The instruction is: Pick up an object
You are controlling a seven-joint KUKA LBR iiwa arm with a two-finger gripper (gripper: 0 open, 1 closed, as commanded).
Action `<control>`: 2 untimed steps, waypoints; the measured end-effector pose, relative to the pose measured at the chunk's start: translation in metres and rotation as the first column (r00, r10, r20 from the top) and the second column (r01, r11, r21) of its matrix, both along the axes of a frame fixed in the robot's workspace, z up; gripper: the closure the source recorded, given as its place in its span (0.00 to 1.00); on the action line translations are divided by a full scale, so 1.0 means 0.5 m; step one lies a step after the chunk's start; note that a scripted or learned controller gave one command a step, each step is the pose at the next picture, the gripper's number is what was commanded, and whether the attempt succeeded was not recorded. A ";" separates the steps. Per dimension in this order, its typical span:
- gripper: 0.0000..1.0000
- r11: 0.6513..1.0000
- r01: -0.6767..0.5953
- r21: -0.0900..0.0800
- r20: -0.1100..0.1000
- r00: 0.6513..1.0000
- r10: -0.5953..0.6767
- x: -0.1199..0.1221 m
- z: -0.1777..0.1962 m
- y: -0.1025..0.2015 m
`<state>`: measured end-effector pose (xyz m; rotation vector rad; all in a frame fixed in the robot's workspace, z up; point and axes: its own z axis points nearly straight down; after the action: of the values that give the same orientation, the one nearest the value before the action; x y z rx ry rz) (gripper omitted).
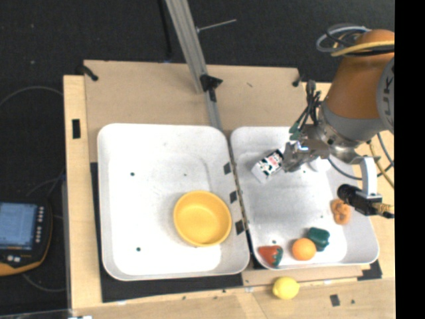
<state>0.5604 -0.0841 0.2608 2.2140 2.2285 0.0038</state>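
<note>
Hovering over right bin, gripper touches small white carton near bin's upper-left corner; finger state: cannot tell. Grasp unconfirmed; lift apparently not yet done.

A: What is in the left bin?

B: A yellow bowl.

A: And the right bin?

B: A strawberry, an orange and a green thing sit near the front. The gripper is over the back part, right beside a small white carton.

A: Anything outside?

B: A lemon lies on the bench, in front of the right bin.
</note>
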 end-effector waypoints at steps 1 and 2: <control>1.00 1.000 0.001 -0.002 -0.002 1.000 -0.001 -0.012 -0.031 0.098; 1.00 1.000 0.002 0.000 -0.001 1.000 -0.002 -0.032 -0.013 0.197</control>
<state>0.5443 0.0143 0.2542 2.2175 2.2266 0.0027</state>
